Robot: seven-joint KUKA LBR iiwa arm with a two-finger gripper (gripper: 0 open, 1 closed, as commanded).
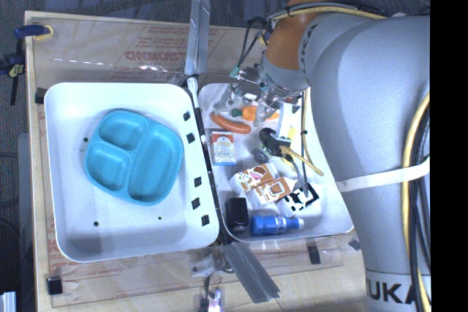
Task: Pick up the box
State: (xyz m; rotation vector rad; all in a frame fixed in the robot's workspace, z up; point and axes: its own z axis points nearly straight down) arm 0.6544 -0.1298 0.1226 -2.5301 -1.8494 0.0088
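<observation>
A flat box (262, 183) printed in white, orange and brown lies tilted in the middle of the right bin (333, 219). A smaller white packet (224, 149) with blue and red print lies by the bin's left wall. My gripper (243, 96) hangs low over the far end of the right bin, above a sausage (230, 123) and a small orange piece (250, 113). It stands well beyond the box and apart from it. Nothing shows between its tips.
A black block (236, 212) and a blue bottle (275, 223) lie at the right bin's near end, with a black-and-white checkered piece (305, 196) beside the box. The left bin (66, 230) holds a blue divided tray (134, 156). The arm covers the right bin's right side.
</observation>
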